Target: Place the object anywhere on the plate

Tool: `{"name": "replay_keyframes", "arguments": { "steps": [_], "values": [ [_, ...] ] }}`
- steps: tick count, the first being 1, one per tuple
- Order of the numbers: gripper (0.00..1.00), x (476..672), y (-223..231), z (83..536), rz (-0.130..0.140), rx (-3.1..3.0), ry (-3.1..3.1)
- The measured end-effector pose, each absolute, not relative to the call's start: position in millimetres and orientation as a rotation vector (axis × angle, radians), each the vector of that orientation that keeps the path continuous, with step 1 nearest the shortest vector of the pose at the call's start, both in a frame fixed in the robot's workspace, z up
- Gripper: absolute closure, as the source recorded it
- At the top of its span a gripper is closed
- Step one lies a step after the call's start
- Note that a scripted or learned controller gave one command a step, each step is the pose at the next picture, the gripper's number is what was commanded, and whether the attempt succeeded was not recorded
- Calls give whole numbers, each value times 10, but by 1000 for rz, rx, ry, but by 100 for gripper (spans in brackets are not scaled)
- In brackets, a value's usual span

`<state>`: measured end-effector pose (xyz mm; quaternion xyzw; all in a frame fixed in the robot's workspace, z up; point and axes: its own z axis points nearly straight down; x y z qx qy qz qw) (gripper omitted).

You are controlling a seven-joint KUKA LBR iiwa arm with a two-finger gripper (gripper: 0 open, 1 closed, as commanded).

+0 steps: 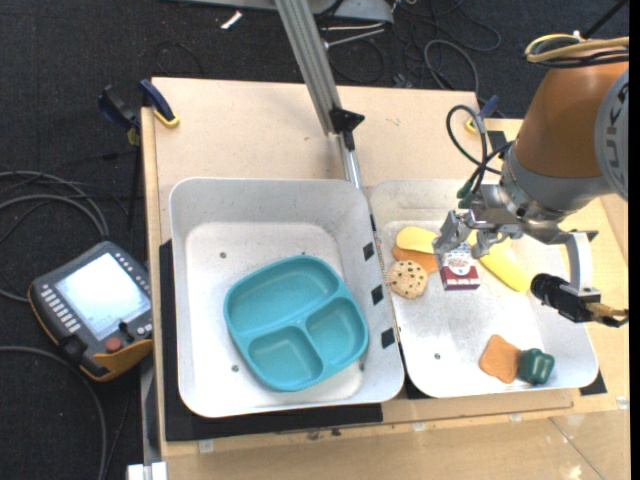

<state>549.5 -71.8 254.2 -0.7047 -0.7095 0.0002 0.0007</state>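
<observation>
hovering tool (470, 230) over carton (459, 269)

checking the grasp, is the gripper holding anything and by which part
Cannot be told. The gripper sits right over the small red and white carton in the right bin, at its top end, but no hold shows.

Orange-banded grey arm (575, 128), black cable, metal gripper (468, 236)
</observation>
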Motion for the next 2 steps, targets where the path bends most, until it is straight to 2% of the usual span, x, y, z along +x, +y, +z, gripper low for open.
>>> {"name": "replay_keyframes", "arguments": {
  "steps": [1,2],
  "values": [
    [100,5757,-272,2499,-2,-2213,-2231],
    [100,5878,353,2430,-2,-2211,-2230]
  ]
}}
